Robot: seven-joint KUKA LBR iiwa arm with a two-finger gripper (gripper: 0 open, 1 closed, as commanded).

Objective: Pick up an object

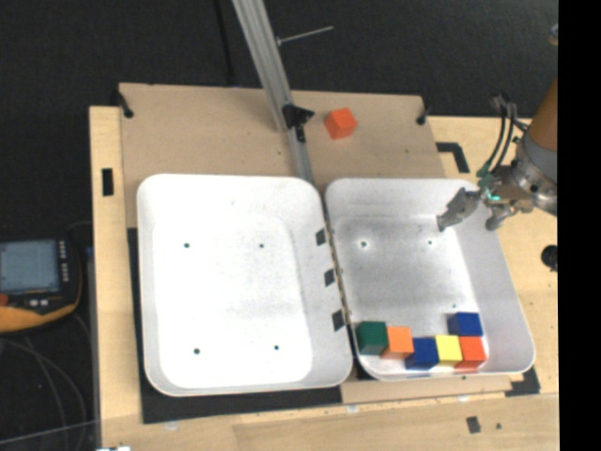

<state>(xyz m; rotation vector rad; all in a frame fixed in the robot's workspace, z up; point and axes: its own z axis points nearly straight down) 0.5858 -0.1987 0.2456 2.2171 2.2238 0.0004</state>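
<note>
Several small blocks lie along the front edge of the right bin: a green one, an orange one, a blue one, a yellow one, a red-orange one and a second blue one just behind them. My gripper hangs over the bin's far right corner, well away from the blocks. It is open, with nothing between its fingers.
A lone orange cube rests on the brown board behind the bins. The left bin sits beside the right one. A slanted metal rail runs down to the gap between the bins. A handheld pendant lies at far left.
</note>
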